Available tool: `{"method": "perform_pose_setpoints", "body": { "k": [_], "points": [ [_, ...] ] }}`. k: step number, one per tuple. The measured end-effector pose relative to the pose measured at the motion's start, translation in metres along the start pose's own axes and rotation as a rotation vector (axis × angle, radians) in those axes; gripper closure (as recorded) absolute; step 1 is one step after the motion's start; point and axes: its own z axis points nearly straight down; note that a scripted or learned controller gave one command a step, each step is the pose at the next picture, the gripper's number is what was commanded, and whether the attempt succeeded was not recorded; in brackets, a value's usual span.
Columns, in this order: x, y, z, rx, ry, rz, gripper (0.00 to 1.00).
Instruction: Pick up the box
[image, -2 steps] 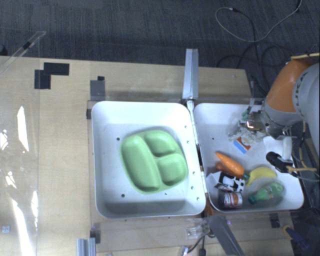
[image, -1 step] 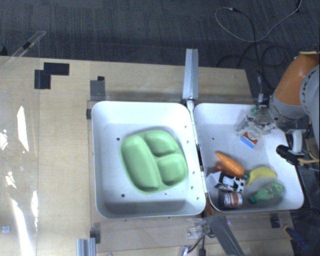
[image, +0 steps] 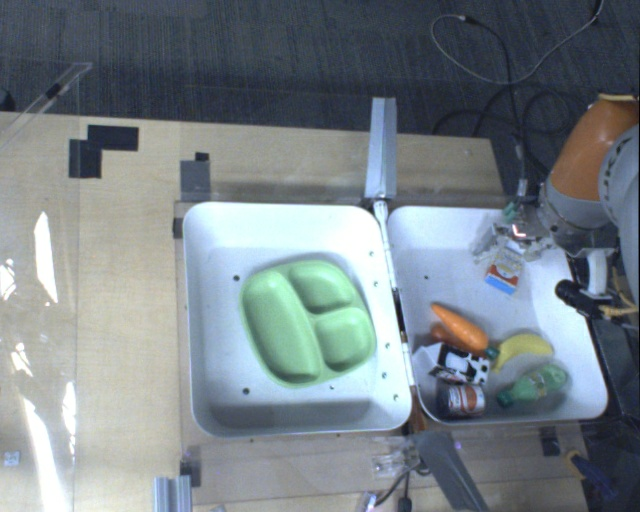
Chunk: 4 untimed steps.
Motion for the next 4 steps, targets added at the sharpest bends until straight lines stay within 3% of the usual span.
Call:
{"method": "perform_pose_setpoints", "body": {
  "k": [1,2,3,4],
  "points": [
    [0.003,0.007,-0.115,0.012,0.0,0.333,0.0],
    [0.008,-0.02,0.002,0.017,0.002,0.328,0.0],
    [0.009,-0.018,-0.009,0.012,0.001,0.321,1.0],
    [0.065,-0.021,-0.103,0.013,0.003,0.286,1.0]
  ]
}}
